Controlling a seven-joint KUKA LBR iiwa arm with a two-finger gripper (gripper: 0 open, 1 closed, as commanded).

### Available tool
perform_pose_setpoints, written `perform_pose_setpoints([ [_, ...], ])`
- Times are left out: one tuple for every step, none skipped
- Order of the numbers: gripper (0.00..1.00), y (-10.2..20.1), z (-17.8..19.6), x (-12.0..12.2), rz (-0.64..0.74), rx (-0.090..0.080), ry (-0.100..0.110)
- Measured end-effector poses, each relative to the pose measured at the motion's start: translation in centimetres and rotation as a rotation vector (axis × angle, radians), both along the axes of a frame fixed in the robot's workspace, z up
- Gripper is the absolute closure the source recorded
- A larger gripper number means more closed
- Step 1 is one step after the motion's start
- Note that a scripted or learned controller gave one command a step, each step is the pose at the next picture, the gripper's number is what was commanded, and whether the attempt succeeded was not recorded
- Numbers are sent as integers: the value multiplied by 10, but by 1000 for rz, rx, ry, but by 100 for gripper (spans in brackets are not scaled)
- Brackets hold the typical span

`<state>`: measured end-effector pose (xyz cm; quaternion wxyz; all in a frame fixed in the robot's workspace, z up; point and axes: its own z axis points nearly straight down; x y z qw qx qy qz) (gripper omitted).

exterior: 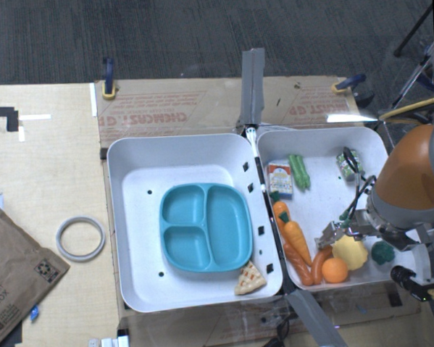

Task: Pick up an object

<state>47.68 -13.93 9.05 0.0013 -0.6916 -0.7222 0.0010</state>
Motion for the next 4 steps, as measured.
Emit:
perform_pose_setpoints([
  [100, -1, 8, 0, -4, 0, 0],
  [100, 44, 0, 1, 126, 0, -1],
  [100, 102, 101, 49, 250, -1, -3],
  [100, 54, 135, 67, 270, -2, -3],
])
